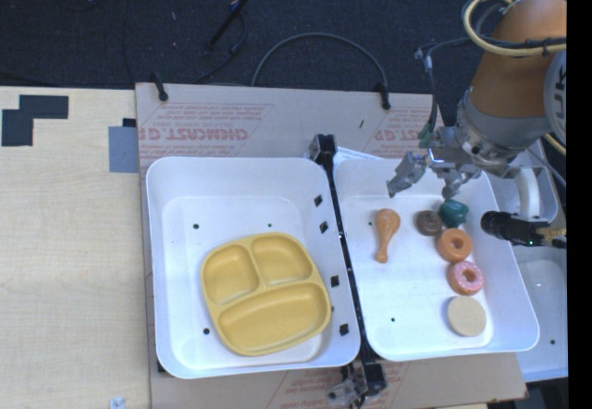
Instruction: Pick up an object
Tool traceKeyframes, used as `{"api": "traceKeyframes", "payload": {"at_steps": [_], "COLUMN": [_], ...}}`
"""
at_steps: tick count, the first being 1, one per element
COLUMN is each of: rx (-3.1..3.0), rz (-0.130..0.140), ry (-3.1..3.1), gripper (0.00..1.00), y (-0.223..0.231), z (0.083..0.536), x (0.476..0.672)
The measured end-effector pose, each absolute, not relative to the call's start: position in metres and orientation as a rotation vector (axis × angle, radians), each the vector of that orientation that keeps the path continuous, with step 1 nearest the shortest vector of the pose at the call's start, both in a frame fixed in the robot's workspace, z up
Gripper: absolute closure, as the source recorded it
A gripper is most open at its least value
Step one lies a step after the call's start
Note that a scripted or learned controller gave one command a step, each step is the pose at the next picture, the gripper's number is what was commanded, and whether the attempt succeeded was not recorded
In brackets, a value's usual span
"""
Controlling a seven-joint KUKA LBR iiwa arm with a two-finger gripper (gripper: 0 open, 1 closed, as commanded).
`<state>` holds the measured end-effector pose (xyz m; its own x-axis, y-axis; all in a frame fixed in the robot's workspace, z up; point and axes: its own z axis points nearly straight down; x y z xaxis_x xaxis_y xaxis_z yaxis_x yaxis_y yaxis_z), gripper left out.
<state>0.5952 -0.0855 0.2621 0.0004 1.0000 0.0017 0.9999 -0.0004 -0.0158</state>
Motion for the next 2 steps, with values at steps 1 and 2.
{"api": "traceKeyframes", "payload": {"at_steps": [1, 2], "rx": [-2.218, -2.216], "rz": [0.003, 0.009], "ry": [-2.221, -2.217], "gripper": [0.00, 0.00], "y": [-0.086, -0.085], "z": [0.269, 0.209], "x": [0.597, 0.588]}}
